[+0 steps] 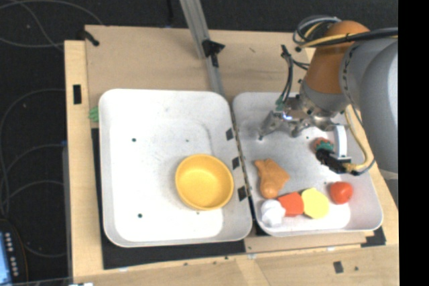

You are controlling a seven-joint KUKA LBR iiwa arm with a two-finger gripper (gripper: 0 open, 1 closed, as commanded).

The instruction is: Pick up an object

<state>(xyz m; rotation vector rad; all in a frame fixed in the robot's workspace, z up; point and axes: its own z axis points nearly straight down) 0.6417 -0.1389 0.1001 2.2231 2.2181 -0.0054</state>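
Observation:
My gripper (280,125) hangs over the upper part of the right bin (251,110), with its two fingers spread apart and nothing between them. Below it in that bin lie an orange-brown lumpy toy (271,177), a white object (271,212), a red-orange block (291,203), a yellow object (315,203) and a red ball (340,192). The brown toy is the closest, a short way below the fingers. A yellow bowl (204,181) sits in the left bin (134,117) near its right wall.
A slanted metal pole (194,17) rises behind the bins and ends at a clamp by their shared edge. The arm's grey body and orange band (328,70) cover the right bin's upper right corner. Cables trail beside the wrist.

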